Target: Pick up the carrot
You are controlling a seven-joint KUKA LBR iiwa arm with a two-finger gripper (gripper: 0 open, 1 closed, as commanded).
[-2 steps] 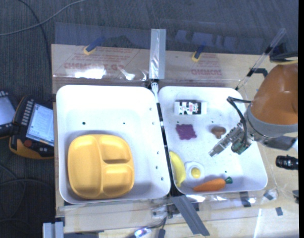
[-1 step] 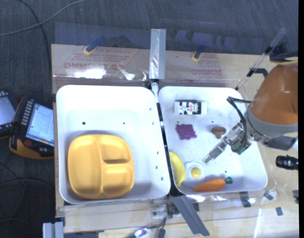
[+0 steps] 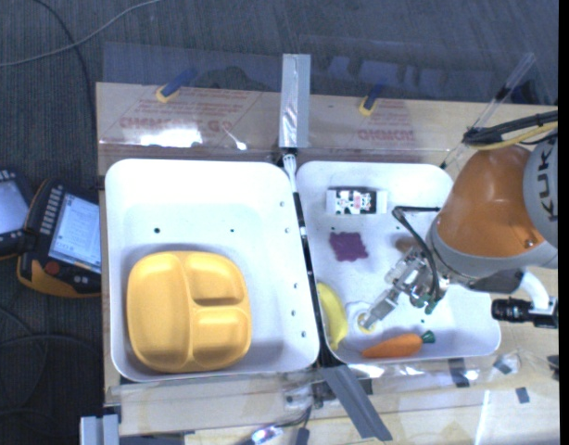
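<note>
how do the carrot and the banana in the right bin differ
The carrot is orange with a green end; the banana is yellow. The carrot lies along the bin's near wall, left to right; the banana lies along the left wall, running front to back. The carrot is straight, the banana curved. Both are elongated and lie in the right bin, near the gripper.

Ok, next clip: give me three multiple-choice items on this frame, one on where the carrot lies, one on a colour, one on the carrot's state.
1. The carrot lies in:
A. the right bin, near its front wall
B. the left bin
C. the yellow tray

2. The divided tray in the left bin is:
A. purple
B. yellow
C. white

3. The carrot is:
A. between the fingers
B. standing upright
C. lying flat on the bin floor

Answers: 1 A, it rests along the front of the right bin. 2 B, the tray is plainly yellow. 3 C, it lies flat, with the gripper just above and left of it in the view.
</note>
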